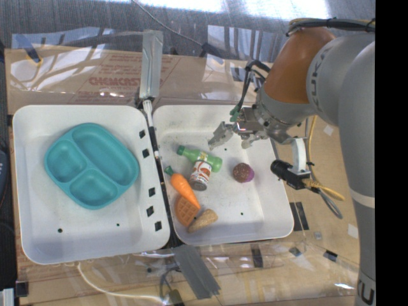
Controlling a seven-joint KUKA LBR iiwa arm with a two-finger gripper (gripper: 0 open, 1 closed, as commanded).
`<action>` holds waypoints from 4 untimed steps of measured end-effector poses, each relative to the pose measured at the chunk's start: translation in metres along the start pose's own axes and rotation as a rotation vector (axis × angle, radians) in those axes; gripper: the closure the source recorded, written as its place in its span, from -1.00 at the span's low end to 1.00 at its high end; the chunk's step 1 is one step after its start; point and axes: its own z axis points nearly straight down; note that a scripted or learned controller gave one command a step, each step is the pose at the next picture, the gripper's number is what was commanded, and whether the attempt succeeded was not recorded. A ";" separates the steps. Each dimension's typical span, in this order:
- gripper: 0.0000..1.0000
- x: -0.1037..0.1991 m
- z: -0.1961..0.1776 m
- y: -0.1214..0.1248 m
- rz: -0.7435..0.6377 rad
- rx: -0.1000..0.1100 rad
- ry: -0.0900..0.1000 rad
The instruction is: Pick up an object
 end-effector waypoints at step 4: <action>1.00 0.021 0.114 0.052 0.832 0.009 -0.001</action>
